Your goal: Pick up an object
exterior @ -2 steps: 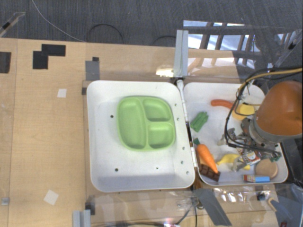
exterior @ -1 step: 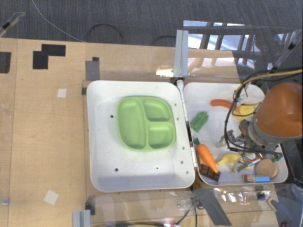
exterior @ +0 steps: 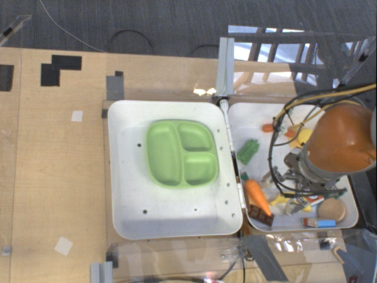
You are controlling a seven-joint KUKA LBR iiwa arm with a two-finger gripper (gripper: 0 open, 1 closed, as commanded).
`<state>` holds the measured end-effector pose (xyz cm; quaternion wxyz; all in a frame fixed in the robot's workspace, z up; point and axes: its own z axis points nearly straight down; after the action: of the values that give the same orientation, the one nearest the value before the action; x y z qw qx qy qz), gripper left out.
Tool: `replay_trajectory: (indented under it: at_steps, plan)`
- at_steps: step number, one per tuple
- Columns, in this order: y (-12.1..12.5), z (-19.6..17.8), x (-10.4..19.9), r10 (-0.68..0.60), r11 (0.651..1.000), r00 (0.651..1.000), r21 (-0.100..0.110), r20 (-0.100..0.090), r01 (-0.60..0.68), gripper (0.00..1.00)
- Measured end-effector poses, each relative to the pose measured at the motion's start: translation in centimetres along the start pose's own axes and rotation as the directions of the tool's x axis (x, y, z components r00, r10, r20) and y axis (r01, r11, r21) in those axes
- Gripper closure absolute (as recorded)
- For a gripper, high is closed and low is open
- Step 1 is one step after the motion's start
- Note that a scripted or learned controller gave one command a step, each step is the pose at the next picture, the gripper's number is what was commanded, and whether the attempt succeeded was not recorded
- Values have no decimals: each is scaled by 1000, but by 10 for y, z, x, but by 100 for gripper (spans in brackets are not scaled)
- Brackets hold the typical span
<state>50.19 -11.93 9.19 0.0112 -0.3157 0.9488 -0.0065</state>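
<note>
Across the wooden tabletop (exterior: 53,175) sit two shallow white bins side by side. Largest is the left bin (exterior: 126,211), which holds a green divided plate (exterior: 179,153) lying flat near its middle, three compartments facing up. To its right, the right bin (exterior: 241,118) is partly covered by the arm (exterior: 341,139), whose orange band bulges over the bin's right half with black cables looping around it. Below that band the gripper (exterior: 303,184) hangs low over the bin's near part, among the objects; whether it is apart or together I cannot tell, since the wrist hides it. An orange carrot (exterior: 257,196) lies left of the gripper, a brown block (exterior: 260,216) at its near end. Farther back lies a small green toy (exterior: 248,151). A tan round piece (exterior: 331,209) rests in the near right corner, just above a red and blue marker (exterior: 319,222).
</note>
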Motion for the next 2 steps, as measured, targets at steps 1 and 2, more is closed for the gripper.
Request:
replay_trajectory:
  at_steps: [1, 2]
  plan:
    - [-5, 0, 2, -249, 968, 968, 0, 5, 249, 0]
    - [-87, 5, -59, -280, 960, 960, -14, 3, 280, 0]
